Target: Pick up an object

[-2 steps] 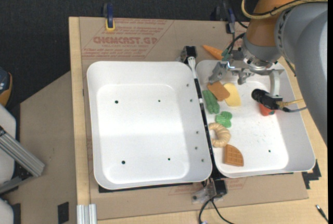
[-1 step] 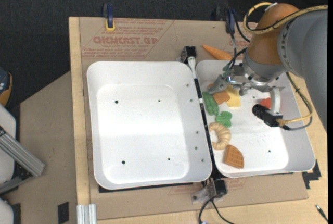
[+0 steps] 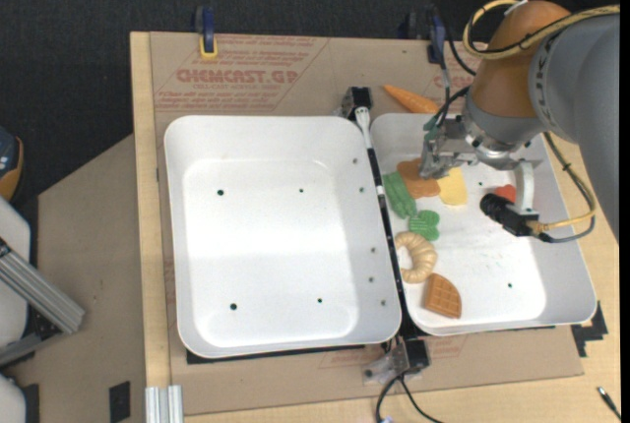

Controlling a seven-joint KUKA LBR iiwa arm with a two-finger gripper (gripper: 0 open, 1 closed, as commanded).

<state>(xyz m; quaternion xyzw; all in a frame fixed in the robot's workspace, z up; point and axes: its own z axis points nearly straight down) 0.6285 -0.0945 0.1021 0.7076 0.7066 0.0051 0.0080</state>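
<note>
My gripper (image 3: 434, 158) hangs low over the upper left part of the right bin (image 3: 522, 298). Just beneath its tip lies a flat brown piece (image 3: 421, 186), with a yellow wedge (image 3: 454, 188) to its right. A long green piece (image 3: 399, 195) and a small green one (image 3: 425, 222) lie close to the left of these. Further toward the front sit a beige curved pastry (image 3: 417, 257) and an orange waffle (image 3: 443, 296). A small red piece (image 3: 505, 192) shows to the right of the wrist. Nothing is visibly lifted.
The left bin (image 3: 197, 214) stands beside the right one, their rims meeting along the middle. An orange carrot (image 3: 411, 99) rests at the right bin's far rim. The grey arm (image 3: 571, 77) covers the far right corner. Blue clamps (image 3: 206, 26) grip the board's far edge.
</note>
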